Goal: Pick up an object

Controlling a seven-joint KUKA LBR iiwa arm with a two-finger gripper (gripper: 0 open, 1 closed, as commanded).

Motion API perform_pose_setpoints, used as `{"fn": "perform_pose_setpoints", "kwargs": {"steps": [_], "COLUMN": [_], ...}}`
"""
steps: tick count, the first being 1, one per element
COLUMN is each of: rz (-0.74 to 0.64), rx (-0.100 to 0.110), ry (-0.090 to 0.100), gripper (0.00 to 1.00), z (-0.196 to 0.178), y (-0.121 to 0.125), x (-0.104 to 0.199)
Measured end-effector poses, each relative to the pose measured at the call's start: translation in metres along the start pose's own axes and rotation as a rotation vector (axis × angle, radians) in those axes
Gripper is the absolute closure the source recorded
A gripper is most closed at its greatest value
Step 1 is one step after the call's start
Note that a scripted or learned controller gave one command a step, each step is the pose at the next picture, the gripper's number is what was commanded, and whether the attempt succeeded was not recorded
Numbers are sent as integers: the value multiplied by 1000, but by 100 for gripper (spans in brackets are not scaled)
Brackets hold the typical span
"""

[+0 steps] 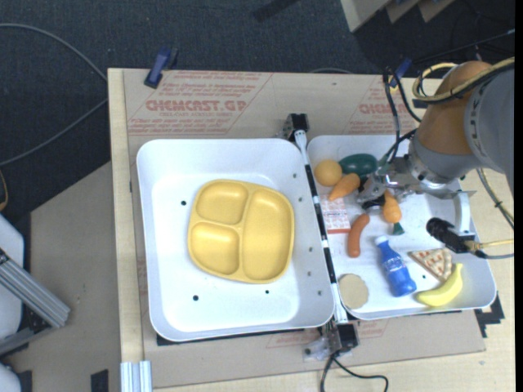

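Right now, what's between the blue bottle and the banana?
In the camera view, the pizza slice lies between the blue bottle and the banana, just above the banana's upper end in the right bin.

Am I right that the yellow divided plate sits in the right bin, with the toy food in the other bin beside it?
Not quite: the camera view shows the yellow divided plate in the left bin. The toy food, including the banana and blue bottle, lies in the right bin beside it.
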State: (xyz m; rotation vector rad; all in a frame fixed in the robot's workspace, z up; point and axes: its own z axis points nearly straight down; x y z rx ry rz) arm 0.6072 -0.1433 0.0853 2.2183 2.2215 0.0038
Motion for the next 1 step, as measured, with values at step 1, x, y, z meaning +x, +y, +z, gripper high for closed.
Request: {"fn": "perform_pose_setpoints", "kwargs": {"steps": [1], "rz": [-1], "rx": [1], "ry": [1], "gripper": [100], "z": [-100], "y": [-10], "x": [103]}}
